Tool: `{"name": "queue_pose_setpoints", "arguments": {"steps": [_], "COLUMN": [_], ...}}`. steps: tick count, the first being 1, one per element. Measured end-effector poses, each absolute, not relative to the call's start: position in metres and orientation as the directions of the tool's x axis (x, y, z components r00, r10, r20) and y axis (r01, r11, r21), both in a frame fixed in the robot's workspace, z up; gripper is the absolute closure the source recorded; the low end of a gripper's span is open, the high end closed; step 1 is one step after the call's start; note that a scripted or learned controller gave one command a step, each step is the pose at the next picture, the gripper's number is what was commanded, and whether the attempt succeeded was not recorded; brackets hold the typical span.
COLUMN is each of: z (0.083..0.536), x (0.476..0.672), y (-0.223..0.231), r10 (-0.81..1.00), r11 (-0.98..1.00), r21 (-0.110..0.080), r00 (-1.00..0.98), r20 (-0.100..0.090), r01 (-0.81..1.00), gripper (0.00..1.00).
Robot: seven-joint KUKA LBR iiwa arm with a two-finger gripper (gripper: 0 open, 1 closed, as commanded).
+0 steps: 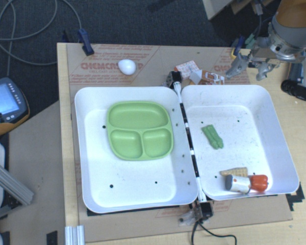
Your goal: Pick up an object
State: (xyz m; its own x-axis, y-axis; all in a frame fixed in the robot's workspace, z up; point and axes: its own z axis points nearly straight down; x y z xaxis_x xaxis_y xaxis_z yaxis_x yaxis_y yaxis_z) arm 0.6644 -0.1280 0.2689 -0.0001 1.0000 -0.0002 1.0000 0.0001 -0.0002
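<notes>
the end effector [248, 67] hangs above the far rim of the right bin [275, 116], fingers spread and gripping nothing. in that bin lie a green pickle [212, 136] mid-floor and, near the front rim, a cracker [234, 172], can [236, 184] and tomato [260, 182].

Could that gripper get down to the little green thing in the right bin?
Probably yes: the green piece lies alone on bare bin floor, nothing over it, and the gripper hangs above the right bin's far edge.
</notes>
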Motion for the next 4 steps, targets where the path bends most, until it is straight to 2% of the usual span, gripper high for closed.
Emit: {"name": "queue_pose_setpoints", "arguments": {"steps": [1,2,3,4], "z": [0.085,0.084,0.085,0.099], "x": [0.591,0.564,0.549,0.61], "y": [-0.114,-0.104,-0.091,-0.108], "r10": [1.0,1.0,1.0,1.0], "r11": [-0.001,-0.001,-0.001,0.0], "r21": [0.0,-0.002,-0.002,0.001], "r00": [0.001,0.001,0.001,0.0], "r20": [0.0,0.001,0.001,-0.001], "r01": [1.0,1.0,1.0,1.0], "gripper": [0.0,0.0,0.0,0.0]}}
